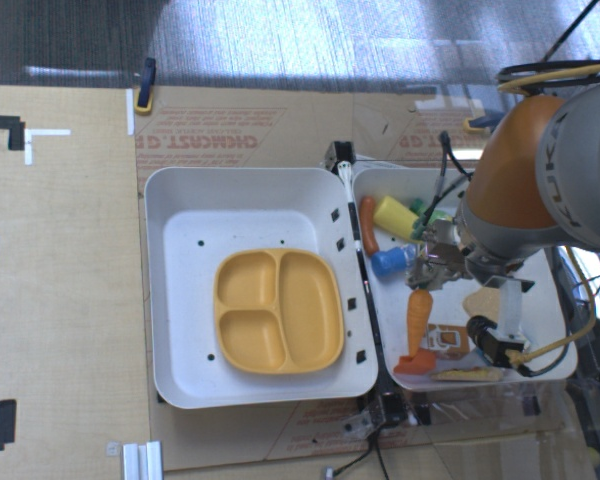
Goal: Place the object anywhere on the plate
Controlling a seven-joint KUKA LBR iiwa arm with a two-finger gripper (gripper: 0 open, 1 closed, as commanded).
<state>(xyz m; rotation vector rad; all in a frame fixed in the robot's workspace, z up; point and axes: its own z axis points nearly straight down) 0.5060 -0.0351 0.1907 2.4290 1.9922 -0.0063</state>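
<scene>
yellow plate [278, 310] with three compartments sits in the left bin [170, 268], roughly centred, nothing on it. right bin [555, 353] holds the loose items; much of it is covered by the arm [540, 168], whose grey body and orange band block the bin's upper right part. gripper [432, 268] is low over the right bin, near its left wall; its tip is a dark cluster of metal and cable, and whether it is apart, together or clamped on anything cannot be told. just below the tip lies an orange carrot-shaped object [418, 320], upright in view, its top end touching or just under the gripper; contact cannot be confirmed. left of the tip: a blue cup-like piece [388, 261], a yellow block [395, 215] tilted above it, and a thin orange-red stick [367, 225] along the bin's left wall. a red flat piece [413, 365] lies at the carrot's lower end, beside a small printed packet [446, 340]. a pale tan item [482, 301] is half hidden behind the wrist hardware. a pale strip [470, 374] lies at the lower edge, hard to identify.
</scene>
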